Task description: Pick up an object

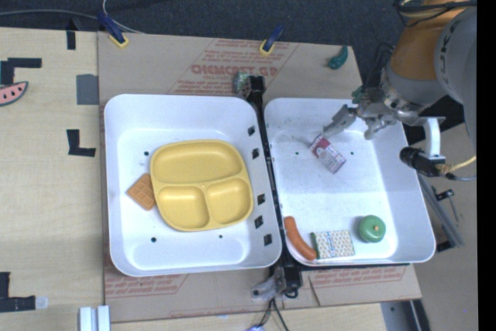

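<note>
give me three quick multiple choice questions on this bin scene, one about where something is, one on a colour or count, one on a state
1. Where does the yellow divided plate lie?
A. in the left bin
B. in the right bin
C. on the cardboard outside the bins

2. How many compartments does that plate have?
A. two
B. three
C. five

3. How does the small red and white packet stand to the gripper?
A. lifted clear above the bin
B. lying on the bin floor just below the gripper's fingertips
C. resting on the yellow plate

Answers:
1 A: the plate sits on the left bin's floor, beside an orange cracker.
2 B: one long section above two smaller ones.
3 B: the packet lies flat on the right bin's white floor, with no finger around it.
</note>
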{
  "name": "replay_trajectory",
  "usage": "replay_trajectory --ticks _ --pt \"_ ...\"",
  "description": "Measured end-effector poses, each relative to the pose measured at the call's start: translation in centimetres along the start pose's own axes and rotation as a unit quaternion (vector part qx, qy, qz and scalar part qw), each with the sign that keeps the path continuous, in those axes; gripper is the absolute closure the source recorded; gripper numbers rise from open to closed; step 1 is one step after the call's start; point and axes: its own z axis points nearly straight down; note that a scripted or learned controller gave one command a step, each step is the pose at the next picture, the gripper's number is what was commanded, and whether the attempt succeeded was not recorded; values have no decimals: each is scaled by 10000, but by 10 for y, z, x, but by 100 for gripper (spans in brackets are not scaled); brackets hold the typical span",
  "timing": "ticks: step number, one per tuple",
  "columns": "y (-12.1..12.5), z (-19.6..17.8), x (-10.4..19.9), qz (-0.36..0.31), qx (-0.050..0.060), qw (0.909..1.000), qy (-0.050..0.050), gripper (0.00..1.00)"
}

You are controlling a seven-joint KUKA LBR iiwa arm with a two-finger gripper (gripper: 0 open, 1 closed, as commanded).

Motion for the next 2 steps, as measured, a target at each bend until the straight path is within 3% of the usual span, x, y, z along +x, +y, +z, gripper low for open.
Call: replay_trajectory --ticks 1,2 --pt "-7 79 14 1 -5 10000 -3 0" --pt "33 79 -4 -7 -20 10000 -9 0"
